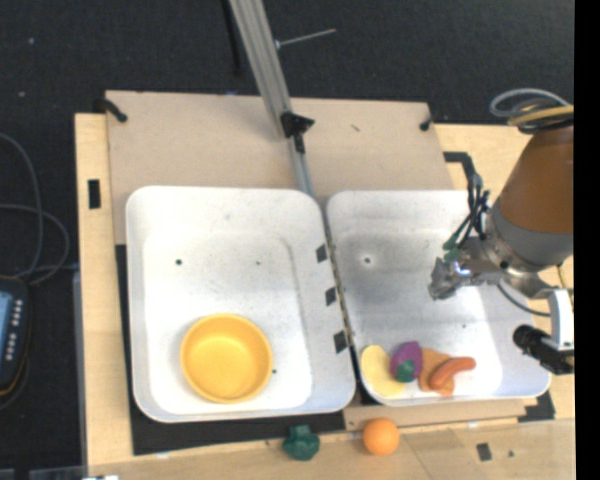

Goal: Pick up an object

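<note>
**Gripper poised over the right bin, toys crowded at the near rim**

The arm (535,193) reaches in from the right and its gripper (445,278) hangs above the bare middle of the right bin (380,228). Nothing is seen between its fingers, and whether it is parted or closed cannot be told from this slanted view (the tip is small and dark against the bin floor).

The candidates for picking lie in a tight cluster at the near edge of that bin: a pale yellow piece (375,365), a purple toy (407,354) with a green bit (404,370) against it, and an orange carrot-like toy (448,369) just beside them. All sit near the gripper but closer to the camera. In the left bin (180,228) rests a yellow bowl (226,356), well apart from the arm. On the bench (430,448), outside both bins, lie an orange ball (380,436) and a small green object (301,442).

The likely trouble is the crowding. Descending where the gripper now hangs would probably close on nothing. Going for the cluster, a finger may land on a neighbouring toy and push it away, or strike the bin's raised rim because the pieces lie hard against it. The rounded toys could also squirt out of a pinch.
</note>
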Controlling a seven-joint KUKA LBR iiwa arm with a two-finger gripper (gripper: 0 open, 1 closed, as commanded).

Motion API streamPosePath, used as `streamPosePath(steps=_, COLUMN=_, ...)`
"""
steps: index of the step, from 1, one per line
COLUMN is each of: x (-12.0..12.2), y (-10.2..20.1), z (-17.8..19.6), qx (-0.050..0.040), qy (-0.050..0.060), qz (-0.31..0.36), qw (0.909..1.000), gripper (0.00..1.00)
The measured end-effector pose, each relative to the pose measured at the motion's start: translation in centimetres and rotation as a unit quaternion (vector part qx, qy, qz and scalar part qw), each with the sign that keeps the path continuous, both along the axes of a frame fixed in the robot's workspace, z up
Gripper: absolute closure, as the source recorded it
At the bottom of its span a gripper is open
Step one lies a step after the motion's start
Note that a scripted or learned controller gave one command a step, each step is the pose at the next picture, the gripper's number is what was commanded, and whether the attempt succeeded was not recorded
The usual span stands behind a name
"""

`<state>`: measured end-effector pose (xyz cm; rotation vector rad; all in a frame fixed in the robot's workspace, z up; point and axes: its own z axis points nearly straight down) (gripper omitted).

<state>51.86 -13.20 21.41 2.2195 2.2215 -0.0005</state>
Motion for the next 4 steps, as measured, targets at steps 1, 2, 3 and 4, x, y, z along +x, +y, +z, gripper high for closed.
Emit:
streamPosePath(steps=1, x=1.2, y=5.0, z=-0.5, qx=0.0014, qy=0.0, qz=0.003, qw=1.0, gripper=1.0)
streamPosePath(steps=2, x=3.3, y=9.4, z=-0.1, qx=0.0012, qy=-0.001, qz=0.003, qw=1.0, gripper=1.0)
streamPosePath(steps=3, x=5.0, y=13.6, z=0.9, qx=0.0008, qy=0.0, qz=0.001, qw=1.0, gripper=1.0)
streamPosePath(steps=4, x=5.5, y=18.2, z=0.7, qx=0.0005, qy=0.0, qz=0.001, qw=1.0, gripper=1.0)
